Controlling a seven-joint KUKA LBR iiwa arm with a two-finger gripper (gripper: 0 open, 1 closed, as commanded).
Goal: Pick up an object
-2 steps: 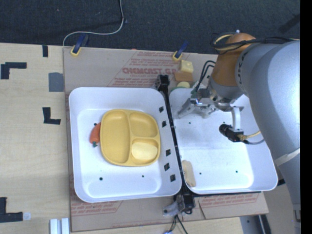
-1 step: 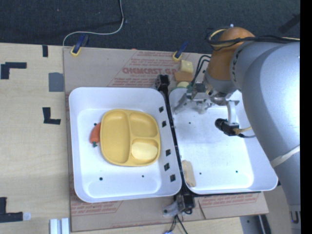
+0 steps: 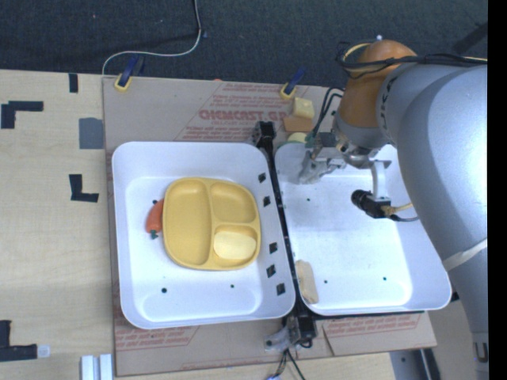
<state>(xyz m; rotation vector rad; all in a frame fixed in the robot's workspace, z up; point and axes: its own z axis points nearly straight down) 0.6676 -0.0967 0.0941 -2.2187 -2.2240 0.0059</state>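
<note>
Your end effector (image 3: 310, 167) sits at twelve o'clock in the right white bin (image 3: 412, 287); its state is unclear. At nine o'clock, a yellow divided plastic plate (image 3: 211, 222) covers an orange object (image 3: 154, 217).

tray (image 3: 207, 212) in left bin (image 3: 131, 212) | carrot (image 3: 154, 217) left of tray | right bin (image 3: 348, 244) beside it

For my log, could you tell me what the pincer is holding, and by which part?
It cannot be told: the pincer sits low at the right white plastic bin's far-left corner, its tips unclear.
</note>
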